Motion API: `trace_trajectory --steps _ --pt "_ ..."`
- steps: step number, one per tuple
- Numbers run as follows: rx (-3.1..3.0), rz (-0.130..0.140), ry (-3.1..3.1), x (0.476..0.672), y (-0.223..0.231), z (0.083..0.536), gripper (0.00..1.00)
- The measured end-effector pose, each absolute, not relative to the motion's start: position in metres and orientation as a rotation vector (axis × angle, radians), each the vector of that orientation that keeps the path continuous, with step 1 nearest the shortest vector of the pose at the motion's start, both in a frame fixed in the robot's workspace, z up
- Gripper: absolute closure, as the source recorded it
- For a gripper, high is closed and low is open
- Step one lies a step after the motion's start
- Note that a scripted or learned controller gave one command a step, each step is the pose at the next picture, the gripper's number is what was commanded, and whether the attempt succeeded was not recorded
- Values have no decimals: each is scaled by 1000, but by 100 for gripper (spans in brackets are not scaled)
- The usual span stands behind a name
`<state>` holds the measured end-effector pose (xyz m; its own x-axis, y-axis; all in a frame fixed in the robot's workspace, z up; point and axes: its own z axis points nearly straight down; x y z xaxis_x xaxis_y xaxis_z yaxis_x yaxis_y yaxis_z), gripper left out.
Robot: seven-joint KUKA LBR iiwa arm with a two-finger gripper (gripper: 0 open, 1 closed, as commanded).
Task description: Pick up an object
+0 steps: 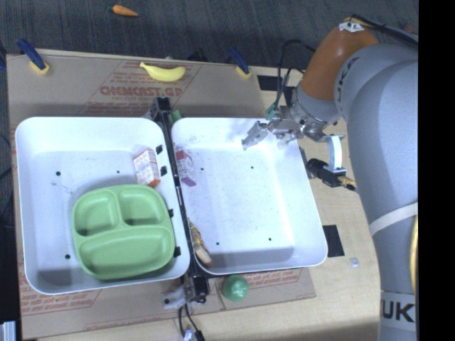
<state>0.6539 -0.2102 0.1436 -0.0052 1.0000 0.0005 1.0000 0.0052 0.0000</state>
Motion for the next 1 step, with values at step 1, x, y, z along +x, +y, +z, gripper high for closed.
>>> trace_trajectory --steps 1 --pt "-2211 5 -2225 559 -185 92 0"
